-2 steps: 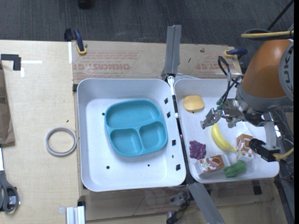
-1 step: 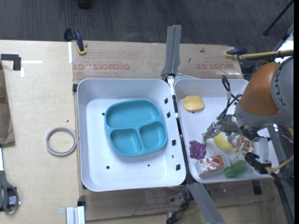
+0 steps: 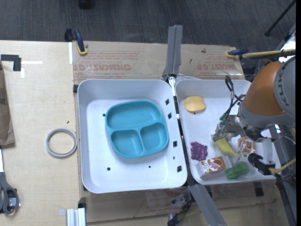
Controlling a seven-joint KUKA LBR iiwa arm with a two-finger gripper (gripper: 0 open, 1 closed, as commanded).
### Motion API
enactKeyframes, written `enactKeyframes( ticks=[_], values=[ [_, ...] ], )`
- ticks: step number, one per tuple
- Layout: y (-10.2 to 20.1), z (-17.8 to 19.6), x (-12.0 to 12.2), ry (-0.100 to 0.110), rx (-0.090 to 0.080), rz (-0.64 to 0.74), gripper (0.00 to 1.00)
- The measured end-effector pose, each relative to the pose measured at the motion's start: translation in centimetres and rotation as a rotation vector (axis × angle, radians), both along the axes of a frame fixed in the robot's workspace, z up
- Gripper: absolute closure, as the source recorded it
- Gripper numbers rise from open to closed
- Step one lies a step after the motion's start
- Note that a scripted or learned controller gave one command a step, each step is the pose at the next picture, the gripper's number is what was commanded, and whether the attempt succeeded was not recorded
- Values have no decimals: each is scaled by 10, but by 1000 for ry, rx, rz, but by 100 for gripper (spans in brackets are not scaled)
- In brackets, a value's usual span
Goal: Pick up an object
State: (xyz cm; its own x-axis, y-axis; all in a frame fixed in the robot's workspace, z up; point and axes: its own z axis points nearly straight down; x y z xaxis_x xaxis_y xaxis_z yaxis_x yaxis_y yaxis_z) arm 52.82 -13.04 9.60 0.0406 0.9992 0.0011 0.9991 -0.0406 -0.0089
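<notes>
The right bin [image 3: 207,121] holds a yellow bun-like piece [image 3: 194,104] at the back, a purple grape bunch [image 3: 199,150], a yellow banana [image 3: 226,147], a printed snack box [image 3: 214,165], a green vegetable [image 3: 236,170] and an orange-and-white packet [image 3: 246,147]. My gripper [image 3: 223,131] hangs low in this bin, just above the banana's upper end, below the arm's orange band [image 3: 265,89]. Nothing shows between its fingers.
The left bin [image 3: 89,126] carries a blue three-compartment tray [image 3: 136,128]. A tape ring [image 3: 61,142] lies on the bench to the left, and scissors [image 3: 8,197] lie at the front left corner. A metal divider post [image 3: 173,51] stands behind the bins.
</notes>
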Motion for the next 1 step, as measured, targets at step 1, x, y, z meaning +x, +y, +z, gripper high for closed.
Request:
enactKeyframes(
  ticks=[1],
  values=[
    [30, 106, 41, -4, -3, -23, 100]
  ],
)
